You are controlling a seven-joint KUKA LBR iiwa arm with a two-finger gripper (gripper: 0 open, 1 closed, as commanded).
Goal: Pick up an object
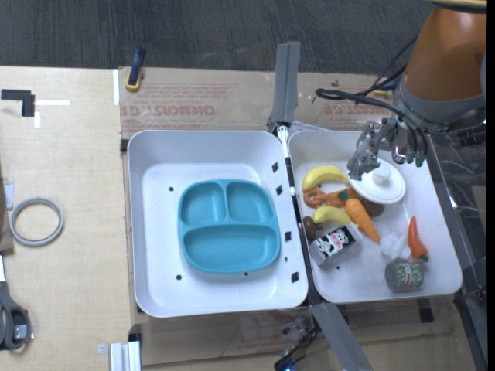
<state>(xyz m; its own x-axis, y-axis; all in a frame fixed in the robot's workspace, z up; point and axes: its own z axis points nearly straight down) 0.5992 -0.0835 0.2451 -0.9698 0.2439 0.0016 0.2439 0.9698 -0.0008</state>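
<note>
The tool [363, 163] is hanging above the right bin's [445, 284] far edge, beside the white lid [380, 184]. I cannot tell its state. It should be descending squarely onto the lid's knob, probably.

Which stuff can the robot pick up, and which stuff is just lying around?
For the job: tool, bananas, carrot, white lid, cow carton, can.
Lying about: blue plate, tape ring, scissors.
</note>
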